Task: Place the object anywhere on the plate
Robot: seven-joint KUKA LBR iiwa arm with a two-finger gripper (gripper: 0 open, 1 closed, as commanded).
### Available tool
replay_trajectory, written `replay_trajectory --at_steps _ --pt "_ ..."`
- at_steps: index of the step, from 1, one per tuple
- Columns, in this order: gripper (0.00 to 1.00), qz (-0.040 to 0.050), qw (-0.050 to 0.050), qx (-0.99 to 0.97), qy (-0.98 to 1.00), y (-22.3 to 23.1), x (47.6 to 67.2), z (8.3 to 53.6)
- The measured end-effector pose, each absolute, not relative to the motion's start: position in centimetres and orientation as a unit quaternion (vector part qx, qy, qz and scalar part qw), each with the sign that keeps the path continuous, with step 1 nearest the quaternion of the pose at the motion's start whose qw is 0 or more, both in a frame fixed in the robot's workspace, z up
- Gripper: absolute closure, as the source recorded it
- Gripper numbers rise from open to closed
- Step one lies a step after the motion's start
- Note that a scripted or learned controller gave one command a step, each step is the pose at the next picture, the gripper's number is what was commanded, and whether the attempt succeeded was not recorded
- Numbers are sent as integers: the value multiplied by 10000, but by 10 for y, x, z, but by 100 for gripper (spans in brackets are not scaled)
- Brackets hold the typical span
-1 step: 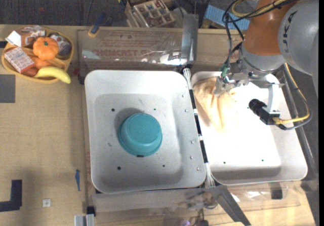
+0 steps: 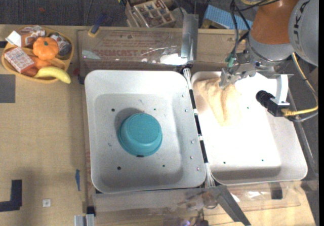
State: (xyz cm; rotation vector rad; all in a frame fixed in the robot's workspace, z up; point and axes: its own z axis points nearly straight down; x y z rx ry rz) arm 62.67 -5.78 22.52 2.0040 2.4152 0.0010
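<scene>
Gripper [image 2: 229,74] sits at top of pale beige crumpled cloth [image 2: 217,99] in right white bin [image 2: 263,169]; open or shut, can't tell. Round teal plate [image 2: 140,134] lies in left bin. Risk: limp cloth slips out w/ weak pinch.
</scene>
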Motion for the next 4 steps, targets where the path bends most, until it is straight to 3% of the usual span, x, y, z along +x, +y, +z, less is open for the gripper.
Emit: replay_trajectory --at_steps 1,3,4 --pt "100 -1 4 4717 8817 -1 626 223" --pt "100 8 13 931 9957 109 598 223" --pt "100 17 36 -1 10000 158 592 226"
